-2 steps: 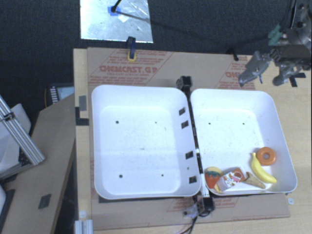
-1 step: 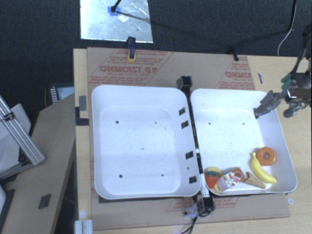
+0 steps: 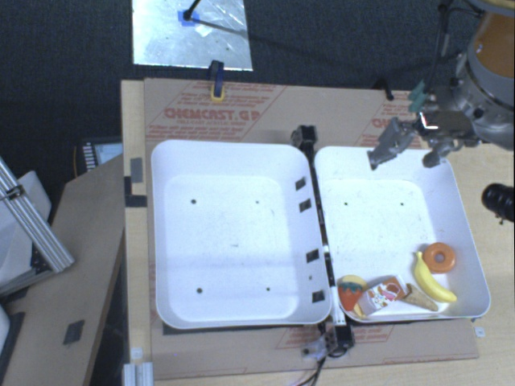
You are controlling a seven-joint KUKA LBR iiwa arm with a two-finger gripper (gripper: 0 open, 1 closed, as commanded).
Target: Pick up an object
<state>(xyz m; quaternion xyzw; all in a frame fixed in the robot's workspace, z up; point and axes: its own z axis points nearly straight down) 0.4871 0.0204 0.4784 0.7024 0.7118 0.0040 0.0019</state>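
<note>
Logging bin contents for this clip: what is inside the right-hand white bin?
The right bin holds a banana, an orange ring, a red-and-white packet, an orange-red round item and a brown piece, all clustered at its near edge. Anything beneath them is hidden.

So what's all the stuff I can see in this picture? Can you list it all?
Left bin: one, white, left half of the bench.
Right bin: one, white, right half of the bench.
Banana: one, yellow, near right corner of the right bin.
Doughnut toy: one, orange ring, just above the banana.
Round fruit: one, orange-red, near edge of the right bin.
Packet: one, white and red, between the round fruit and the banana.
Board: one, brown cardboard with red print, under both bins.
Metal sheet: one, silvery, top of the view.
Gripper: one, grey, open, above the right bin's far edge, holding nothing.
</note>
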